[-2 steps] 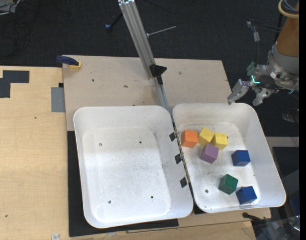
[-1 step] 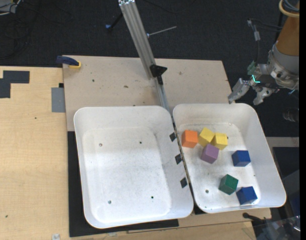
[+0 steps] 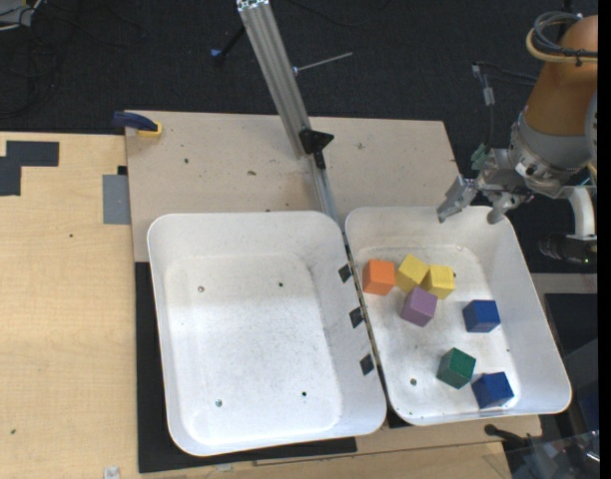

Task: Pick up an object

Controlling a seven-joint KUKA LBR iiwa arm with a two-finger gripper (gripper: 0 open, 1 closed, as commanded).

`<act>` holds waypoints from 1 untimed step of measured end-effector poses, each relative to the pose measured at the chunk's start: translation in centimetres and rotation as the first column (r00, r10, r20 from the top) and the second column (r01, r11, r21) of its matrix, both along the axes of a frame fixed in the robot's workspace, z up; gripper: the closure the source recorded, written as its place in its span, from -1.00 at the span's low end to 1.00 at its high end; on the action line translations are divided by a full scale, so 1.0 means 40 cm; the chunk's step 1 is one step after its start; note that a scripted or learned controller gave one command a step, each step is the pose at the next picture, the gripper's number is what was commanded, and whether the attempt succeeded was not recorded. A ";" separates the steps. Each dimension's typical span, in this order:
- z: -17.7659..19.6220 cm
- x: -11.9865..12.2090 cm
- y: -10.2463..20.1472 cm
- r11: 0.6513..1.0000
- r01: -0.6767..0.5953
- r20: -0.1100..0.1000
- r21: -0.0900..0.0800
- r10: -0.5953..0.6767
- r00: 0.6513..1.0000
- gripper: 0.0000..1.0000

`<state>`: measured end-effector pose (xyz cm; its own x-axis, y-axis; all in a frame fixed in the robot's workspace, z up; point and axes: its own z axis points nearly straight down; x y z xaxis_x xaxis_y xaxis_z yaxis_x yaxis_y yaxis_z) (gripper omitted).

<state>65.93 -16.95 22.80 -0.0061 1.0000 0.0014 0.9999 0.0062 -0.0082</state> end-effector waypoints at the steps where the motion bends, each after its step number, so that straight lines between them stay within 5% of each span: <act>1: -0.110 -0.003 -0.003 1.000 0.005 0.001 0.000 -0.005 1.000 -1.00</act>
